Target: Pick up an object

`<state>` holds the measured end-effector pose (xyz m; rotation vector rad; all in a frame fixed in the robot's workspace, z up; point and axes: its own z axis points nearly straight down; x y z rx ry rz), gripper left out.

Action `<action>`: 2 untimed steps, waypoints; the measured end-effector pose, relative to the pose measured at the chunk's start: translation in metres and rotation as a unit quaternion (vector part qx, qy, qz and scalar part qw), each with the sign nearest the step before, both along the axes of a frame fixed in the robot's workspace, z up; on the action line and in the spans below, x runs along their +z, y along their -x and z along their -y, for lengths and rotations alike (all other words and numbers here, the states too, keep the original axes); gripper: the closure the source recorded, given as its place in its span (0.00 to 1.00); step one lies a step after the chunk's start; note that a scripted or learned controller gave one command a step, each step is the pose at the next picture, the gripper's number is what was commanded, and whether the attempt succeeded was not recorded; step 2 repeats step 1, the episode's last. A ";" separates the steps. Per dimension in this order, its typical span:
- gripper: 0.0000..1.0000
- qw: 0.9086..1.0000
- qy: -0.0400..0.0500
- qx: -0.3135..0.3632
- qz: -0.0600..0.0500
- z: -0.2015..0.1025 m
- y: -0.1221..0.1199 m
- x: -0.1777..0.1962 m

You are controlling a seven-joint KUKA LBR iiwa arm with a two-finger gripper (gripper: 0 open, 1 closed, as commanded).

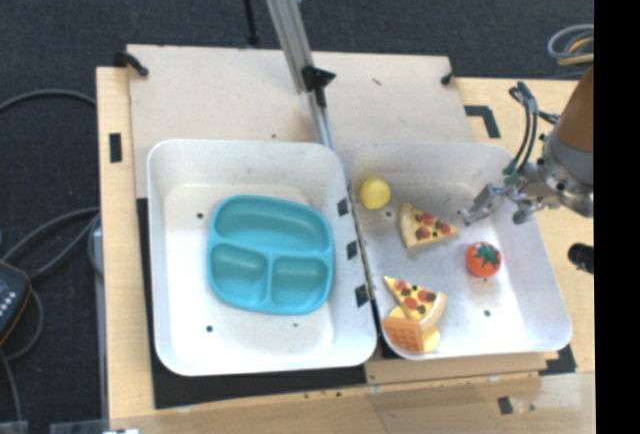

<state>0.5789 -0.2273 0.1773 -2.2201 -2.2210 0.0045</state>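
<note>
Claw point(495, 203) over right bin point(545, 267), far side, fingers apart, nothing between them. In that bin: pizza slice point(427, 225) just left of claw, tomato point(483, 260) nearer, yellow ball point(375, 193) far left, second pizza slice point(414, 311) near edge. Left bin point(170, 222) holds blue divided tray point(270, 254)

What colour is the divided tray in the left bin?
Turquoise blue; the divided tray shows clearly in the camera view.
</note>
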 end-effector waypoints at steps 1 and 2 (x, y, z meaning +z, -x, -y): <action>0.00 1.000 0.000 0.000 -0.001 -0.002 0.004 -0.063; 0.00 1.000 0.000 0.000 -0.001 -0.002 0.004 -0.063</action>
